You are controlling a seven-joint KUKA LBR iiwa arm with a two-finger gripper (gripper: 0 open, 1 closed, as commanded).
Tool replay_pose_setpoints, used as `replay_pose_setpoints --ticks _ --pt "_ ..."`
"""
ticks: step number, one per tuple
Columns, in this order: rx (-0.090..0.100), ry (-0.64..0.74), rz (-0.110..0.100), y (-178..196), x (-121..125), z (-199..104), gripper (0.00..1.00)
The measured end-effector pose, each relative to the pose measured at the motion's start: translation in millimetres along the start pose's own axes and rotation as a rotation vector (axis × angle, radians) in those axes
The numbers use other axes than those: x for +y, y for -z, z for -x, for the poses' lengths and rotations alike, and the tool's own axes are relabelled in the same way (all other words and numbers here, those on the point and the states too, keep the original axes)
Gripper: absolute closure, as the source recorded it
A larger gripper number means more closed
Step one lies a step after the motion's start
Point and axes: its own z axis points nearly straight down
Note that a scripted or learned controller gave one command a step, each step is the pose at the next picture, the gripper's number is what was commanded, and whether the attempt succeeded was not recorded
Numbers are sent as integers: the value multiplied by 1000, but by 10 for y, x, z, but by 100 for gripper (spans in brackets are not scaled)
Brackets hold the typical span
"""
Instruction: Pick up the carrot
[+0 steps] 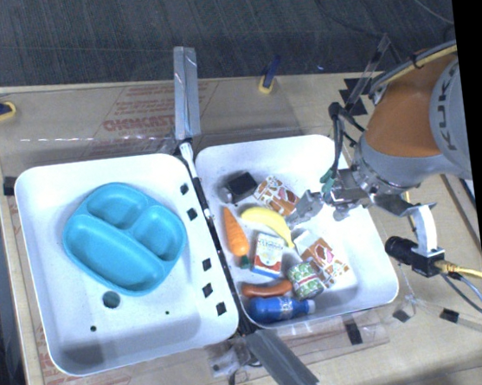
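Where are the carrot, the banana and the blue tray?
carrot (236, 234): camera view, middle of its orange body.
banana (266, 222): camera view, middle of the yellow curve.
blue tray (124, 236): camera view, ridge between its compartments.

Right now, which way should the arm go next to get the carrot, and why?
Probably sideways toward the left of the view, across the right bin. The gripper sits over the banana and cartons, while the carrot lies apart from it, along the bin's left wall. Only once it is above the carrot would lowering make sense.
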Motion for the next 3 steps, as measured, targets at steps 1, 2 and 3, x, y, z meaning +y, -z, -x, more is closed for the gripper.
replay_pose_setpoints --ticks 1,2,3 --pt "-1 61 1 -1213 156 -384 0" --pt "-2 -92 1 -1087 126 -348 0" --pt "-7 -111 7 -1329 791 -692 0"
